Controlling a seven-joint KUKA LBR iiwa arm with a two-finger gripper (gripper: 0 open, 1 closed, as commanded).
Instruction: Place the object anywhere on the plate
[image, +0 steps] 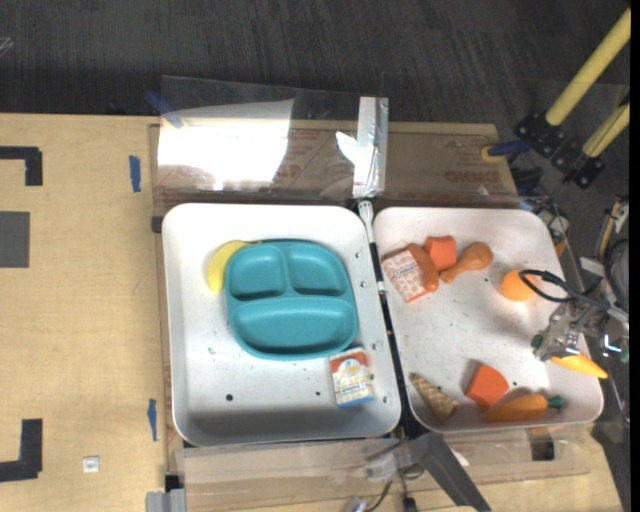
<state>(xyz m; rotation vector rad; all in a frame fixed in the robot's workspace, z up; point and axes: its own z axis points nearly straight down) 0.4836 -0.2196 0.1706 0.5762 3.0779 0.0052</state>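
Two white bins sit side by side. The left bin (190, 330) bears a teal plate (290, 297), a yellow piece (218, 262) at its 9 o'clock and a small carton (351, 379) at its 5 o'clock. The gripper (562, 338) hovers at the right bin's (450, 330) 3 o'clock edge, near an orange ball (515, 285); whether it grips anything, I cannot tell.

My hand (560, 340) sits at the right bin's (450, 330) far edge, a blur of metal and cables, and I cannot tell whether it grips anything. My arm is cut off by the picture's right edge. A yellow object (218, 264) lies mostly hidden under the teal plate (291, 297), so its kind is unclear. The small carton's (351, 379) label is too small to read.
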